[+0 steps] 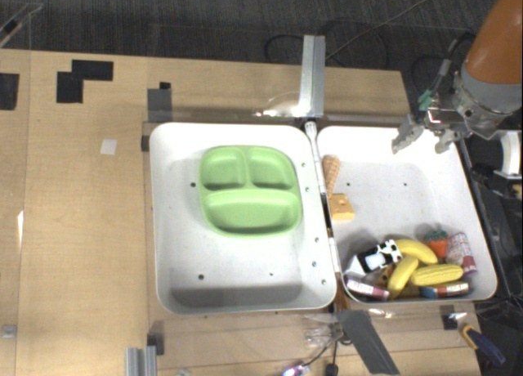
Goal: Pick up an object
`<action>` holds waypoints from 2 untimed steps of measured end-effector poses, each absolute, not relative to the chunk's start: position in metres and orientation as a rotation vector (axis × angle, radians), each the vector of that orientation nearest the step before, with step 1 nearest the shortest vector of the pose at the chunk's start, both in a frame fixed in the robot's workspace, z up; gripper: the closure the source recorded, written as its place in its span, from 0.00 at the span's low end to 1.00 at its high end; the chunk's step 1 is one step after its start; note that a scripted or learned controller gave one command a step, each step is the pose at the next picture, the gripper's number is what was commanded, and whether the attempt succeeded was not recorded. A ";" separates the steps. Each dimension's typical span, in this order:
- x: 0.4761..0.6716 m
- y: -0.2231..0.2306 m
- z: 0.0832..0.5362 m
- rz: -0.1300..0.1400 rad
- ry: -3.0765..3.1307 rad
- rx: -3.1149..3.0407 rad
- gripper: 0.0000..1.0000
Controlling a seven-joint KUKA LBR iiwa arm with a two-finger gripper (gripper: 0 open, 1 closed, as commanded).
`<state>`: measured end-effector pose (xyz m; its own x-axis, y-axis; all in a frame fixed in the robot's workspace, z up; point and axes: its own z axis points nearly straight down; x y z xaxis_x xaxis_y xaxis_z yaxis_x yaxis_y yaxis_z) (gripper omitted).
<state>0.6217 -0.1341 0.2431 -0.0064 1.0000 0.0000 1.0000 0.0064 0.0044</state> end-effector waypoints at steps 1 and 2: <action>0.624 -0.132 0.255 0.012 2.230 2.203 1.00; 0.583 -0.176 0.285 0.005 2.223 2.212 1.00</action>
